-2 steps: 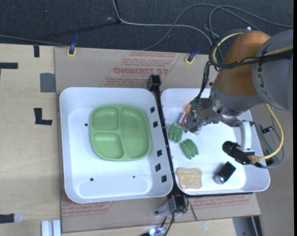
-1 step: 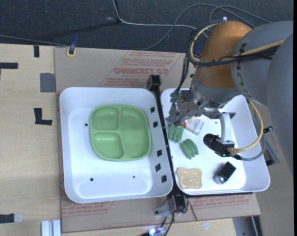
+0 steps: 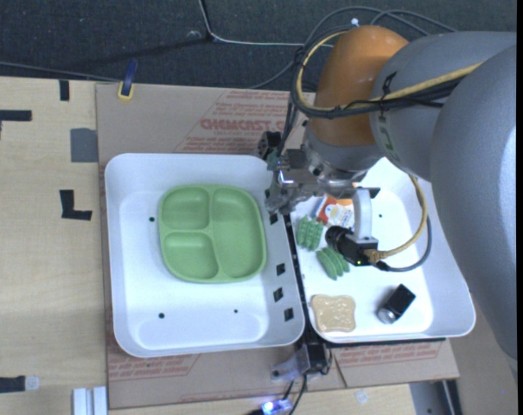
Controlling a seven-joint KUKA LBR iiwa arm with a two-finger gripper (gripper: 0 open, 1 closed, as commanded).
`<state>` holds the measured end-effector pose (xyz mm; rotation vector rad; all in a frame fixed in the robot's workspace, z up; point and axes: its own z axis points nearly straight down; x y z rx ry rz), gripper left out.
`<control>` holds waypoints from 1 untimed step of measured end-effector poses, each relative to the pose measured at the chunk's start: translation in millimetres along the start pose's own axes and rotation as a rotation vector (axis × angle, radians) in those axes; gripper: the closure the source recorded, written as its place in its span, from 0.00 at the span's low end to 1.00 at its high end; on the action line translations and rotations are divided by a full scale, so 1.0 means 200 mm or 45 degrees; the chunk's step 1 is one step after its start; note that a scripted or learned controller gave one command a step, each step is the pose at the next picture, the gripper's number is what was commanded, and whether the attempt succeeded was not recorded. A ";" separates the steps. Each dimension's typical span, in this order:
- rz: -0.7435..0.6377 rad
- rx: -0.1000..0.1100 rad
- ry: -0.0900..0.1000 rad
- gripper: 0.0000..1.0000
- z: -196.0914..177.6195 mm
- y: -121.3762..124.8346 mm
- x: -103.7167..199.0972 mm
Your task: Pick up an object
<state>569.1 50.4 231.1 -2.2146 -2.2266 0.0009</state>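
Saw 2 green ridged pieces (image 3: 333,262) lying in the right bin (image 3: 443,305), near its left wall, one just beyond the other. Found an orange-and-white packet (image 3: 336,208) touching the farther green piece on its far-right side. Noted a tan slice (image 3: 333,313) flat at the bin's near-left corner and a small black block (image 3: 398,303) to its right, apart from it. Saw nothing lifted; all rested on the bin floor.

Spotted the gripper (image 3: 289,185) low over the divide between the 2 bins, at the far-left corner of the right bin, just left of the packet. Could not tell whether clenched or released, nor whether grasping anything. Saw the orange band (image 3: 352,76) and the grey arm (image 3: 468,145) covering the bin's far-right part.

Found a green divided plate (image 3: 213,233) with 3 compartments in the left bin (image 3: 131,318). Noted brown cardboard (image 3: 235,119) under both bins, and a yellow-and-blue clip (image 3: 126,85) at its far-left corner.
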 end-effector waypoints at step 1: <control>0.001 0.000 -0.001 1.00 0.03 0.07 0.22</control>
